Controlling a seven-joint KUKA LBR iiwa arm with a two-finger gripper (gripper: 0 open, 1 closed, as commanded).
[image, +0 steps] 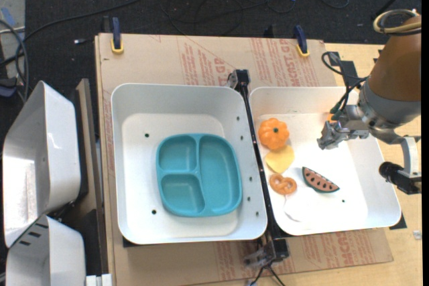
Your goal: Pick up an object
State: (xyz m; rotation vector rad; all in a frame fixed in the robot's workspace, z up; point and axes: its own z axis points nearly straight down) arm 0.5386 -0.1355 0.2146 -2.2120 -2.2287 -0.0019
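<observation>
gripper: above right bin, finger state cannot be told, nothing visibly held | risk: pumpkin, yellow piece, pretzel crowd together; descent may nudge neighbours

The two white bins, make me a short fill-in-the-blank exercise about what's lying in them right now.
1. The teal divided plate lies in the ____ bin.
2. The orange pumpkin, the pretzel and the watermelon slice lie in the ____ bin.
3. The teal plate has ____ compartments.
4. The pale yellow piece lies between the pumpkin and the ____.

Missing words: left; right; three; pretzel
</observation>
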